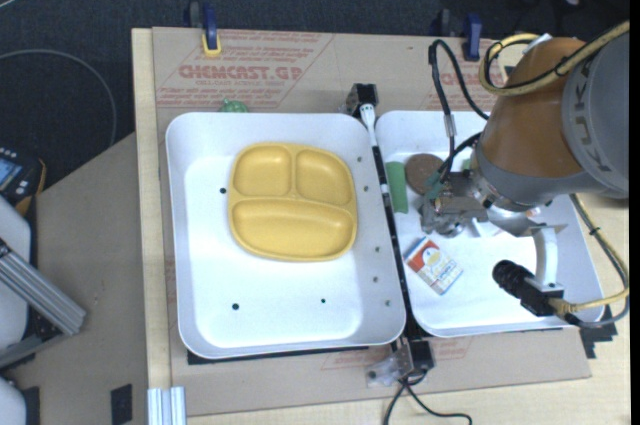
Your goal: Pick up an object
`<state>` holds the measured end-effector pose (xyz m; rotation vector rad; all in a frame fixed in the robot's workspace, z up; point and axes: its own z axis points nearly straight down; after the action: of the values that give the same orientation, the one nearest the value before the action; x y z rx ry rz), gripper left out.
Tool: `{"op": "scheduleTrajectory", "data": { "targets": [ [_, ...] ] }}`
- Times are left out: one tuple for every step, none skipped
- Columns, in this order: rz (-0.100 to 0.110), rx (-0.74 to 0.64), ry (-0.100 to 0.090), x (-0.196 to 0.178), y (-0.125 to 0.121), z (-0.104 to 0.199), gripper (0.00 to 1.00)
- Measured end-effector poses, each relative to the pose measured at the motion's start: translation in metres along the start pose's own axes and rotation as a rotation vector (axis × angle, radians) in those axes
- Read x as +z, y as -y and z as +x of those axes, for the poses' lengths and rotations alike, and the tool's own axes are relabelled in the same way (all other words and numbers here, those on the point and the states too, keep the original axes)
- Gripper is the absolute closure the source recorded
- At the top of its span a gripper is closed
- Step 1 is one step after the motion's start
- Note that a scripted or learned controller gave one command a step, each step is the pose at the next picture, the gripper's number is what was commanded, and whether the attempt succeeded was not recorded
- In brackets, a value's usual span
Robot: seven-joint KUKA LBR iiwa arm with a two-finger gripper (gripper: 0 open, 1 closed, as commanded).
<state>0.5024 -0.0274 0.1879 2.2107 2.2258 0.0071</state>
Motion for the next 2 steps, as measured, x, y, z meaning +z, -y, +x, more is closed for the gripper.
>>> {"op": "scheduleTrajectory", "data": {
  "targets": [
    [-0.002, 0.0, 0.0, 0.003, -0.108, 0.035, 1.0],
    [0.013, -0.002, -0.004, 0.004, -0.045, 0.116, 1.0]
  ]
}}
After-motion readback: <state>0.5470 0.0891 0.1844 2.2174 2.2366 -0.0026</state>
